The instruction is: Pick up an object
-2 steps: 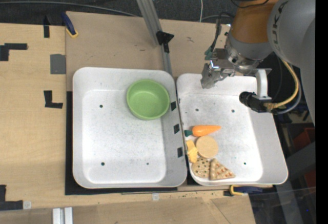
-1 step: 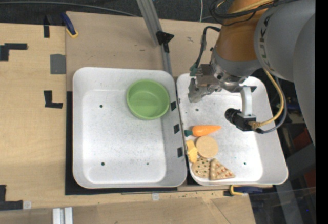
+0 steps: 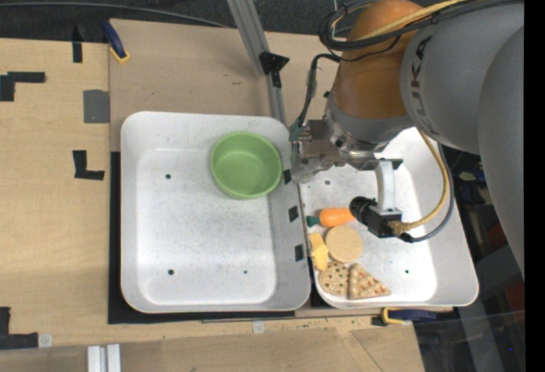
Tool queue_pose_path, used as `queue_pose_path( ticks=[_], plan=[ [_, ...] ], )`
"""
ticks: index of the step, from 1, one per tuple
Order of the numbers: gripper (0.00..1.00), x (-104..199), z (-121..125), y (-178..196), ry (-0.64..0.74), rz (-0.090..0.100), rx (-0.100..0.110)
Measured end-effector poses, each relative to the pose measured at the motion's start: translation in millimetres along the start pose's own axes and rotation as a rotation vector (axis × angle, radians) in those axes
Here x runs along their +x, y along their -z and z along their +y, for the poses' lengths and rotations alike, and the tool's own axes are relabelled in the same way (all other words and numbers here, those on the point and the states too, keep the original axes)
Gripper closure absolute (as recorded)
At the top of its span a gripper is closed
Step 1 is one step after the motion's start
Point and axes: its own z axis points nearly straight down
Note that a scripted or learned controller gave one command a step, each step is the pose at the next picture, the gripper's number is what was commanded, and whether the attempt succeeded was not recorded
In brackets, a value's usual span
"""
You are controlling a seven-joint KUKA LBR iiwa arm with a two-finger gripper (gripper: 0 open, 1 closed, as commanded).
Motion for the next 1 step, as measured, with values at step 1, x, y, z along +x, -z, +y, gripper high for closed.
queue_pose_path(
  ticks=[1],
  plan=[
    [1.0,39.5,-35.1,2.7,-0.001,-0.001,0.001]
  ],
)
